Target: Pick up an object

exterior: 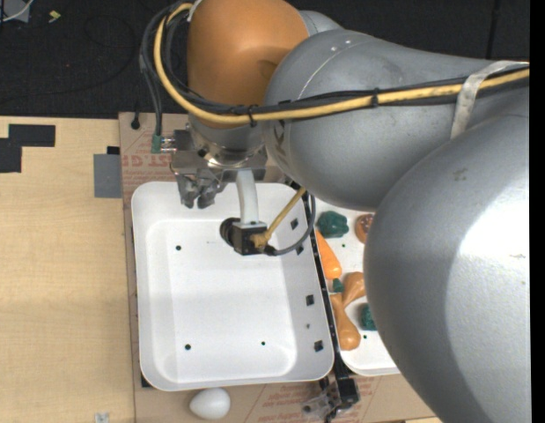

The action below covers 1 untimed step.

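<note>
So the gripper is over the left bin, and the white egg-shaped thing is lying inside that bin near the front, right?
Not quite. The camera view shows the gripper over the left bin, but the white egg-shaped thing lies outside that bin, on the bench just past its front rim.

Two bins sit side by side on the surface: the left bin and the right bin. Several small objects lie in the right one. An egg-shaped object rests on the surface just before the left bin.
</note>
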Motion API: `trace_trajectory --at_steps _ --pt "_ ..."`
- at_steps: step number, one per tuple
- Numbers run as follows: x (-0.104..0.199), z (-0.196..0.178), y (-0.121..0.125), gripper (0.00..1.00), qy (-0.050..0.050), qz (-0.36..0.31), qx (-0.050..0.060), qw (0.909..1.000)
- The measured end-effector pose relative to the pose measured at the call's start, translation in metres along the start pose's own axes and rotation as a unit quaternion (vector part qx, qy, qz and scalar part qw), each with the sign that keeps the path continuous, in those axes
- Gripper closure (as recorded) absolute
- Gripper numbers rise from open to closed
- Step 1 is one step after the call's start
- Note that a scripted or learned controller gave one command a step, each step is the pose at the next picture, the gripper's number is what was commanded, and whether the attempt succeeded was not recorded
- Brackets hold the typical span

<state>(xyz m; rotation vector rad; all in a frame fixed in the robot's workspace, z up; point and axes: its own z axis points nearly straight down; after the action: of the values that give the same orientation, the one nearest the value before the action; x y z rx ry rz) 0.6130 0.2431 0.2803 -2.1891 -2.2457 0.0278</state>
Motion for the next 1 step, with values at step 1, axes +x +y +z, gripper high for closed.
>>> trace_trajectory --at_steps 1 --pt "0.0006 0.0004 -0.0003 0.00 0.000 -0.001 0.000 1.0000"
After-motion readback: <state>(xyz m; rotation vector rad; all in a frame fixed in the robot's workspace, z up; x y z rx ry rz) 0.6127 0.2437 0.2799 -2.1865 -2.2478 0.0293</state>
